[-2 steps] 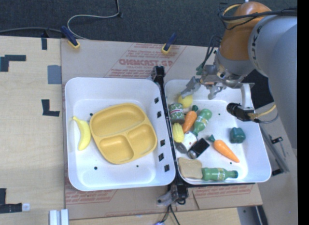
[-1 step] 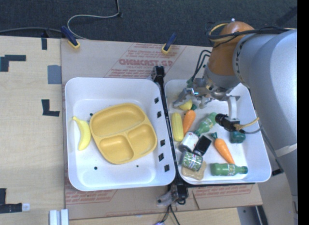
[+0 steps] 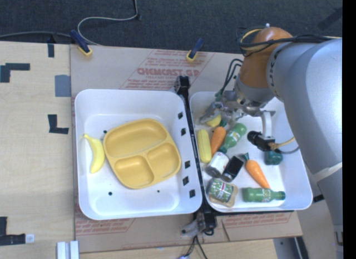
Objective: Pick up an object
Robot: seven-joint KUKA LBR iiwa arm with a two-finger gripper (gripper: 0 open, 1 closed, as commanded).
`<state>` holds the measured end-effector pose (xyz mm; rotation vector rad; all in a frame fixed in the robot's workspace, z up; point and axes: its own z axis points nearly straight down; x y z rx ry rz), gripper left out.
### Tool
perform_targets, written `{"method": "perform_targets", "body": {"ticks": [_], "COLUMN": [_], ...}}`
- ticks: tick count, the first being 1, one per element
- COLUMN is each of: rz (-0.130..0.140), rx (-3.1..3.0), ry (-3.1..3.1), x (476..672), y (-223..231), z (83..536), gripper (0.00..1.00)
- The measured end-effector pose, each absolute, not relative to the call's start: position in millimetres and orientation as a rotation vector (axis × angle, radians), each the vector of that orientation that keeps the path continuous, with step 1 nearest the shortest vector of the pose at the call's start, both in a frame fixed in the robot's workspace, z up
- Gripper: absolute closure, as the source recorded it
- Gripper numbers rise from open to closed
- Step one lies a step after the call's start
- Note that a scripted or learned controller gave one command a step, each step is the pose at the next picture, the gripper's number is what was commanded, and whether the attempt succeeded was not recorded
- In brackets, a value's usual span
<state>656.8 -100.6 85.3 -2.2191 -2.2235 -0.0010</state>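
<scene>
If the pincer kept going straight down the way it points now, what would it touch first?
Probably the small yellow item at the top left of the right bin, directly under the pincer. The orange carrot and green bottle lie just beyond it. Depth is hard to judge from this slanted view.

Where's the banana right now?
The banana lies in the left bin of the camera view, near that bin's left wall, right beside the left edge of the yellow divided plate.
</scene>
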Motion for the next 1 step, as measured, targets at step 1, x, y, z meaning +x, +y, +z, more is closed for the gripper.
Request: {"method": "perform_targets", "body": {"ticks": [1], "rz": [-0.003], "rx": [-2.218], "ry": [-2.226], "x": [657.2], "y": [-99.8], "z": [95.0], "gripper": [1.0]}}
